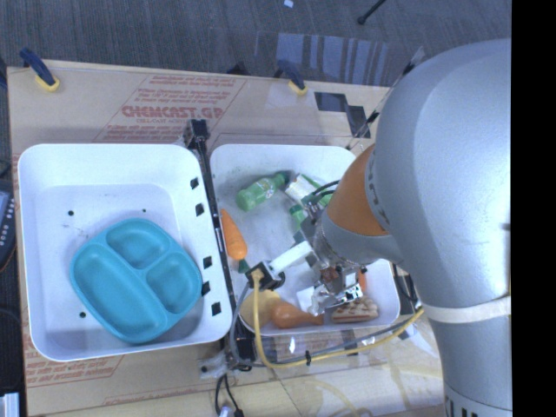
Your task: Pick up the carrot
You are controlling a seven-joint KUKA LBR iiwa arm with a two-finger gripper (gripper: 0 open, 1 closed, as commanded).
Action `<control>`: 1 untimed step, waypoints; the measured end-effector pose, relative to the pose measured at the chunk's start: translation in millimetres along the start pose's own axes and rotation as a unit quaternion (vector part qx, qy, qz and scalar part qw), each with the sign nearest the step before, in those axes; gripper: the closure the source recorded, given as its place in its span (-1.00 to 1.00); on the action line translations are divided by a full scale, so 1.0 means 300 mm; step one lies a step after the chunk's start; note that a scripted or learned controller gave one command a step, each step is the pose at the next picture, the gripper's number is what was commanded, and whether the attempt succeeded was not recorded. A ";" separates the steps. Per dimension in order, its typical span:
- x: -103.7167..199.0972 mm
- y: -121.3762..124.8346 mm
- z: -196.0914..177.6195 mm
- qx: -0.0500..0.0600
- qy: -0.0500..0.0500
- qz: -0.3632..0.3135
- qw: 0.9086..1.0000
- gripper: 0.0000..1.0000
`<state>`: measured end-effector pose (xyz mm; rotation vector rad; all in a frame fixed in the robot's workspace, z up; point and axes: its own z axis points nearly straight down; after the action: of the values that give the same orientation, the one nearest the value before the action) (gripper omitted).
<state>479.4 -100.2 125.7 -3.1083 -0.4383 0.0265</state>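
A: A cardboard-covered bench (156,111) on dark carpet bears two shallow white bins clipped side by side. So where is the carrot?

B: The carrot (233,234) lies in the right bin (261,156), against its left wall, just beside the black divider clips (201,196). It is short, orange and tapered, with its narrow tip pointing away from the camera. It looks smooth, probably a toy.

A: Why is it lying there?

B: My guess is that it slid against the wall. That leaves room for a finger on one side only.

A: What lies around it?

B: A green bottle (259,191) lies near it towards the far wall. At the near edge there is a yellow and orange object (282,311), possibly a toy chicken leg, and next to it a brown waffle-like piece (354,311).

A: And the gripper?

B: The gripper (334,292) hangs over the near right part of that bin, close to the waffle piece and well apart from the carrot. I cannot tell whether it is spread or closed, since the wrist hides it. Nothing visibly sits in it.

A: And the left bin?

B: The left bin (52,168) holds a blue divided plate (135,276)
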 end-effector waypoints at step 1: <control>0.191 -0.165 -0.228 0.003 0.007 0.005 1.000 -1.00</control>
<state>522.0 -36.7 193.4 -3.1039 -0.4203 0.0047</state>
